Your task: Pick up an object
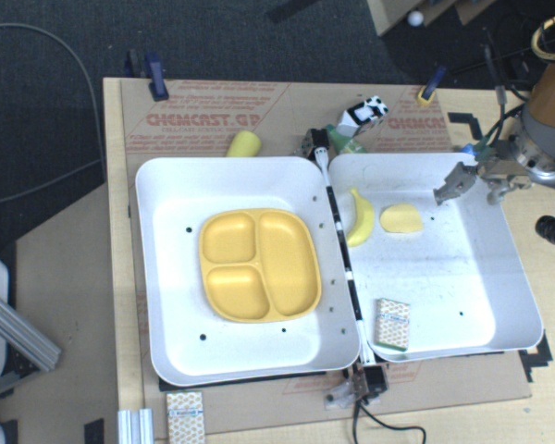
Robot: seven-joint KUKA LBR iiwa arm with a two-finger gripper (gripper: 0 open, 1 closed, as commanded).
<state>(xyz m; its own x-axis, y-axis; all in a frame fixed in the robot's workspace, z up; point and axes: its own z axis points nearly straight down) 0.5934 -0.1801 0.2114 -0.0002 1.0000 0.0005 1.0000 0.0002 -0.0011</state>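
Jaws [455, 185] over right bin [499, 285], grip state unclear, yellow lump [401, 218] lying apart to their left, banana [359, 216] beyond

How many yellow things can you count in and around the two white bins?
4. A divided yellow plate lies in the left bin. A banana lies at the right bin's left wall, a flat yellow piece beside it. A yellow cylinder lies on the board behind the left bin.
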